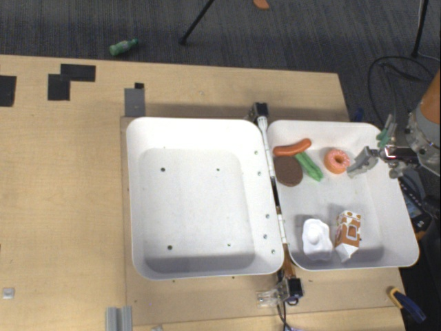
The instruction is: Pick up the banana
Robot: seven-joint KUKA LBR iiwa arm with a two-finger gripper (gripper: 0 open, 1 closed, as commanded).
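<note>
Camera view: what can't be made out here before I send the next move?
- Arm: cut off by the right edge, so its pose is unclear.
- Yellow thing on the bench by the right bin: too small to identify.
- White lump in that bin: washed out against the white floor.
- Green thing on the carpet: too small to name.

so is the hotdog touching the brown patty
Touching. In the camera view the hotdog lies with its left end over the top edge of the brown patty, with no white bin floor between them.
</note>
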